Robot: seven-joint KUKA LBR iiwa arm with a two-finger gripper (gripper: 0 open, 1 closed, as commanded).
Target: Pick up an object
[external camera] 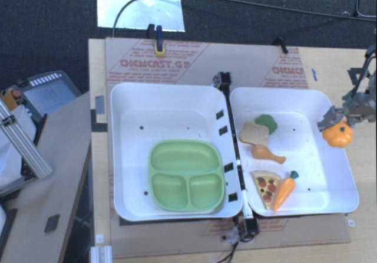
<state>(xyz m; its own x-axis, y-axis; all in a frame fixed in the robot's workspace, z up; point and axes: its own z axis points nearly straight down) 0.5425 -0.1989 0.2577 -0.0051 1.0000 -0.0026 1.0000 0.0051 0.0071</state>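
Orange pumpkin (pixel 337 135) round, stem up, over right bin (pixel 330 197) rim; claw (pixel 337 119) clamped on it.

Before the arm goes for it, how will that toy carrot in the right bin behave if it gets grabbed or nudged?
The carrot looks like moulded plastic, so probably stiff and light. Its smooth tapered body may let fingers slide toward the thin tip. It lies flat beside the pizza slice, seemingly touching it, so a nudge would likely roll or pivot it and might shift the slice.
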